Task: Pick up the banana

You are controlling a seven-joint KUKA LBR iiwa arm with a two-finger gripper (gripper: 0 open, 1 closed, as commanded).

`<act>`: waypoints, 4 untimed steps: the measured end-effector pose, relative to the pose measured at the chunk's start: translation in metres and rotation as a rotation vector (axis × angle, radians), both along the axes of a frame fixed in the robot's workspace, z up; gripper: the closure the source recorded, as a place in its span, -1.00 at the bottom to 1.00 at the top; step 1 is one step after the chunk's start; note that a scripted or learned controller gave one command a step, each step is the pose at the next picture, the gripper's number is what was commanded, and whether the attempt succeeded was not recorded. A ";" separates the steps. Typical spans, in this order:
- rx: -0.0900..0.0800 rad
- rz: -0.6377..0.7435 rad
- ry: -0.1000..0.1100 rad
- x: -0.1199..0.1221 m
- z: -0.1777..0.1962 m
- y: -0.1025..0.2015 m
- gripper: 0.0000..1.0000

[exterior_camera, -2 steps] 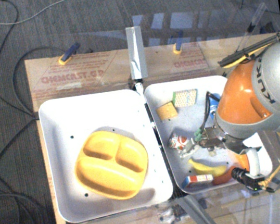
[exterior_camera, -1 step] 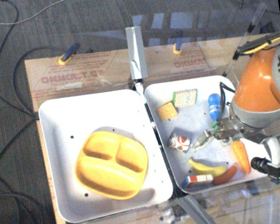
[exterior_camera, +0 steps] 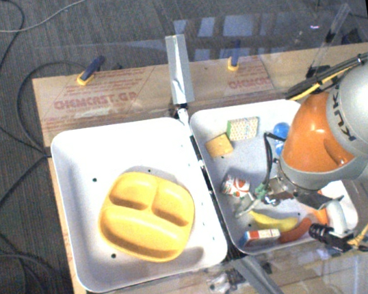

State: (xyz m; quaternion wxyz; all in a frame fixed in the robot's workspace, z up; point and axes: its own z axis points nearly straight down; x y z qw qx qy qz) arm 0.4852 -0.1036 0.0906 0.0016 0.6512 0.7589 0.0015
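Banana (exterior_camera: pixel 273 219) lay unlifted near the front edge of the right bin (exterior_camera: pixel 210 173), touching a red item (exterior_camera: pixel 294 232). My pincer (exterior_camera: pixel 260 196) hovered just above it; whether clenched or released, I could not tell. Clutter crowded the front wall; open floor remained mid-bin.

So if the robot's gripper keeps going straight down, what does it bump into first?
Probably the curved yellow banana, lying just below the gripper in the right white bin. Depth is hard to judge from above.
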 end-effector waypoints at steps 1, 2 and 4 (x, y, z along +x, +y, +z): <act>0.006 0.003 0.002 0.001 0.009 0.003 1.00; -0.002 -0.154 0.008 0.043 0.092 0.067 1.00; -0.003 -0.152 0.011 0.043 0.100 0.068 1.00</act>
